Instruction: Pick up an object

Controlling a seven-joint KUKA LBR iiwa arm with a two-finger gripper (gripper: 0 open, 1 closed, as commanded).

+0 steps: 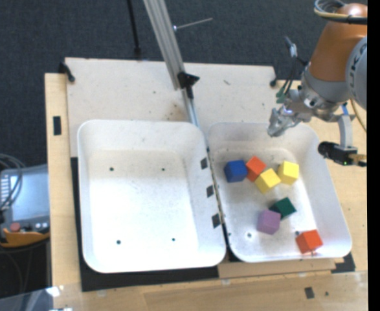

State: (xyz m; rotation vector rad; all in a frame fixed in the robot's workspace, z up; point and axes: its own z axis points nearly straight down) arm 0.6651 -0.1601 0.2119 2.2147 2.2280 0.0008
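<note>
Robotics lab or test cell. Evidence: industrial arm (335, 50) with orange band over plywood bench (131, 89); two white bins (86, 173) side by side, one with coloured test cubes (267, 180); aluminium extrusion post (164, 31); control pendant (21, 203) and cables at left; dark carpet floor (47, 18).

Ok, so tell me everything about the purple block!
The purple block is a small cube of a soft lilac colour with a matt, plain look. It sits flat on the floor of the right bin, toward the front and a bit turned. A dark green block lies just behind it, close to or touching its corner; I cannot tell which. An orange block rests apart from it near the front rim. The gripper hangs at the bin's far edge, well away from it.
</note>
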